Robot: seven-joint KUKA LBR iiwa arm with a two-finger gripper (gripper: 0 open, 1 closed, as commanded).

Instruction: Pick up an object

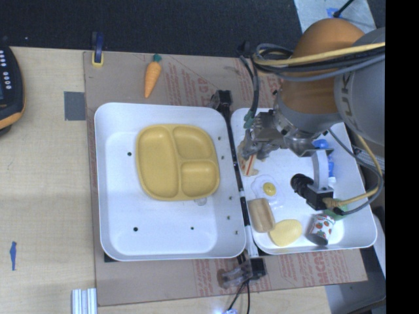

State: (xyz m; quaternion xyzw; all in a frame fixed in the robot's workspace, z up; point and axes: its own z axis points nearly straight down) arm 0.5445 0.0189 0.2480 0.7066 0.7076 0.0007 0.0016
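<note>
My gripper (254,146) hangs over the far left part of the right bin (357,241), close to its wall. Just below it lies a thin orange stick (250,166). Nearer the front of that bin are a fried-egg toy (268,189), a tan bread-like block (260,214), a yellow lemon-shaped piece (286,232) and a small red-and-white patterned box (321,228). Nothing shows in the gripper's grasp.
The left bin (118,241) holds a yellow divided plate (177,161). A toy carrot (152,77) lies on the cardboard behind the bins. A black and orange device (10,87) sits at the left edge. The arm's bulk covers the back right of the right bin.
</note>
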